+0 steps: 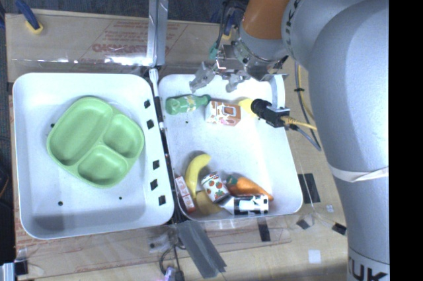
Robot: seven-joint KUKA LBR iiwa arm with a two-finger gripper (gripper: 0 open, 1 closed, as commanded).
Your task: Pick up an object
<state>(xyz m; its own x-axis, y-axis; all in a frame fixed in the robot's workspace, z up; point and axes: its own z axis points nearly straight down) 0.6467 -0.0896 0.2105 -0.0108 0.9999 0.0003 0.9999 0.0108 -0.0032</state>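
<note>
In the right bin (281,160), my gripper (216,81) hangs over the far edge, open, with nothing between its fingers (199,80). Just below it lie a green bottle (185,104) on its side and a small white-and-orange carton (223,113). A yellow piece (246,104) sits right of the carton. At the near end a banana (194,174), a strawberry-printed cup (213,186), a carrot (248,187) and a black-and-white carton (252,205) crowd together.
The left bin (39,207) holds a green divided plate (97,139). A red packet (183,194) leans on the right bin's near left wall. The grey arm (344,75) fills the right side.
</note>
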